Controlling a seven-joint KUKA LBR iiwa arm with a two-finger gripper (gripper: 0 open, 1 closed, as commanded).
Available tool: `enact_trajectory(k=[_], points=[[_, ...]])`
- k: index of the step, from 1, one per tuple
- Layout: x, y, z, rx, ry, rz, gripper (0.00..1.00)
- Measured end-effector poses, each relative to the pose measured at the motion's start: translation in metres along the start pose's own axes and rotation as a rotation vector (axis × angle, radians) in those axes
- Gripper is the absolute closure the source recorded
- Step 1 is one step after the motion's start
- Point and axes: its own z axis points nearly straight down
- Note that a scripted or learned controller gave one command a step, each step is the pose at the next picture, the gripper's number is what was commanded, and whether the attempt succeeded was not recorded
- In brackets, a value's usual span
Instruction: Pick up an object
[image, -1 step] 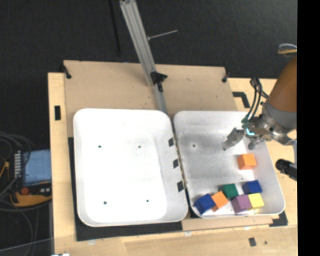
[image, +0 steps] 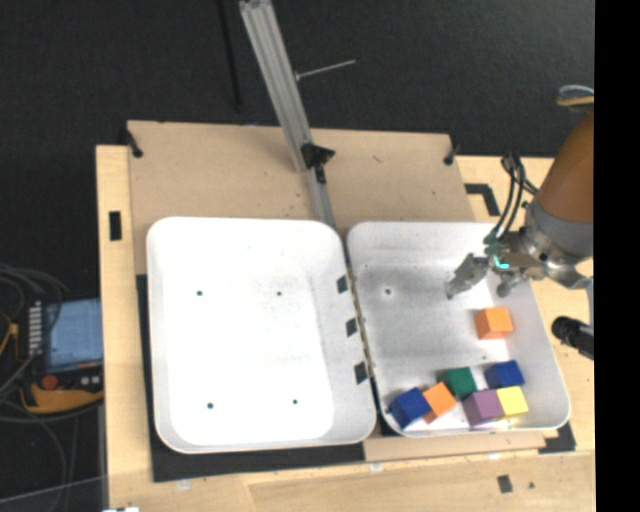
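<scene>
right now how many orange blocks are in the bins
2. One orange block sits alone in the right bin, just below the tool. The other orange block is in the cluster at that bin's near edge, between blue and green blocks.

Even, bright overhead light, white bins (image: 250, 330) near glare, soft shadow in the right bin, image slightly soft throughout.
</scene>
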Motion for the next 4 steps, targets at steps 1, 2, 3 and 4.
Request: enact_trajectory(k=[1, 2, 3, 4], points=[[0.0, -0.008, 0.06, 0.006, -0.003, 0.004, 0.0], [-0.003, -0.008, 0.102, 0.005, -0.003, 0.005, 0.0], [-0.005, -0.007, 0.12, -0.001, -0.005, 0.006, 0.0], [-0.005, -0.005, 0.108, -0.007, -0.004, 0.012, 1.0]])
